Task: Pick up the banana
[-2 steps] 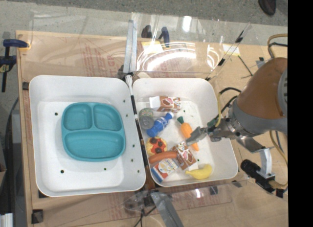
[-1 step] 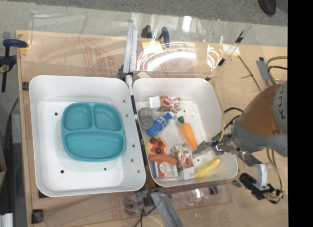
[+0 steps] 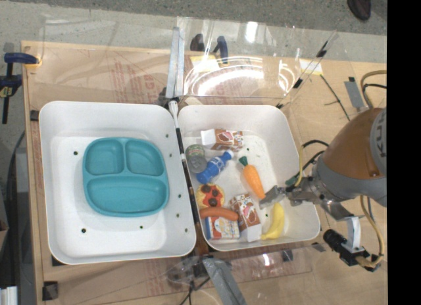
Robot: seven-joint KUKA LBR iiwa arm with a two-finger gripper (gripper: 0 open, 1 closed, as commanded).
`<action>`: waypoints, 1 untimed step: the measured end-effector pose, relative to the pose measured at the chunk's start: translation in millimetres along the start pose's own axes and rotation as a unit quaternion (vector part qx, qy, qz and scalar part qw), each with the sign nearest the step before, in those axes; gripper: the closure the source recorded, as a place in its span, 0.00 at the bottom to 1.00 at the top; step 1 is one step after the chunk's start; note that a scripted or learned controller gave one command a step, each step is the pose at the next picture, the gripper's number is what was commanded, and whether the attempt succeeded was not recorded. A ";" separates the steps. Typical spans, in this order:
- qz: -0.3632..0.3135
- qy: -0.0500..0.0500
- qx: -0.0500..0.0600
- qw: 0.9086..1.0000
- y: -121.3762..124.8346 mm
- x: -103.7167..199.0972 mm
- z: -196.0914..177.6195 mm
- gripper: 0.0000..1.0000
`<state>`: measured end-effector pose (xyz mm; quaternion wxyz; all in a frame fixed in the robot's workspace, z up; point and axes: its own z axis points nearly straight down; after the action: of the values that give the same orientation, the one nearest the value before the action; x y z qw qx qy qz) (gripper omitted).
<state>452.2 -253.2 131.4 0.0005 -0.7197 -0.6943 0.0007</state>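
Observation:
The yellow banana (image 3: 275,222) lies in the front right corner of the right bin (image 3: 289,126), against its front wall. My gripper (image 3: 272,196) hangs low over that bin, just above and behind the banana's upper end and next to an orange carrot (image 3: 252,179). Nothing shows as lifted. The grey arm with its orange band (image 3: 355,165) reaches in from the right, over the bin's right rim.
Crowded around the banana are a small carton (image 3: 245,211), a red sausage (image 3: 219,213), a flat box (image 3: 223,230), a blue bottle (image 3: 216,166), a can (image 3: 195,158) and another carton (image 3: 224,139). A teal divided plate (image 3: 125,176) sits in the left bin (image 3: 59,119).

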 end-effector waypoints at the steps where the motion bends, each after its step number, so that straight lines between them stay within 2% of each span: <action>1: 0.032 0.001 0.000 0.999 -0.1 0.4 22.9 0.00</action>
<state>452.1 -252.8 108.5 0.0010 -0.7414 -0.6710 0.0004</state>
